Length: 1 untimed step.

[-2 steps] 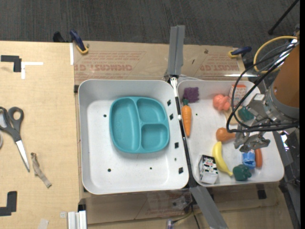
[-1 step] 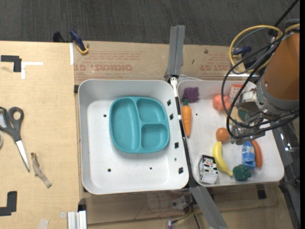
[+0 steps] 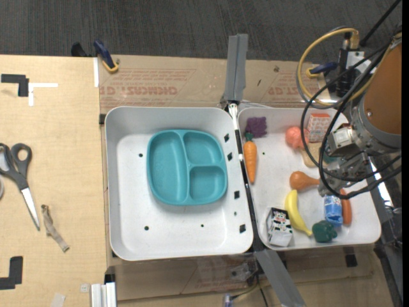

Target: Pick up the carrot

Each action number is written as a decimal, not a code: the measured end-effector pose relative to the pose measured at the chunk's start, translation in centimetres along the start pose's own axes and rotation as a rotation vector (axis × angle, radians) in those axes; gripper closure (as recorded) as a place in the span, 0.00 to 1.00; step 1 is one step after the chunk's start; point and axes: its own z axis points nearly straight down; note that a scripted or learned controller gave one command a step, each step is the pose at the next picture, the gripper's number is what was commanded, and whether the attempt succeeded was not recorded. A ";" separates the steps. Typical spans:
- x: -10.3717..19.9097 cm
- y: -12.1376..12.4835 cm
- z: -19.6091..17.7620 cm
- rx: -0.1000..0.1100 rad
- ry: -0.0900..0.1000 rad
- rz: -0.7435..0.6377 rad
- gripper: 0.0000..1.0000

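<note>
The carrot (image 3: 250, 161) is orange with a green top. It lies lengthwise in the right bin (image 3: 268, 117), close against the bin's left wall, with its green end pointing to the back. My gripper (image 3: 342, 165) hangs over the right side of the same bin, well to the right of the carrot and apart from it. Cables and the wrist body cover the gripper's tip. Nothing shows between it and the carrot except an orange pear-shaped toy (image 3: 303, 181).
The right bin also holds purple grapes (image 3: 256, 126), a pink fruit (image 3: 294, 137), a small carton (image 3: 317, 128), a banana (image 3: 294, 213), a black-and-white box (image 3: 279, 228), a blue bottle (image 3: 331, 208) and a green item (image 3: 324, 232). A teal divided plate (image 3: 188, 167) lies in the left bin. Scissors (image 3: 19, 171) rest on the bench.
</note>
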 end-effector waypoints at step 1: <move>0.2 0.0 3.3 -0.002 0.000 -0.120 1.00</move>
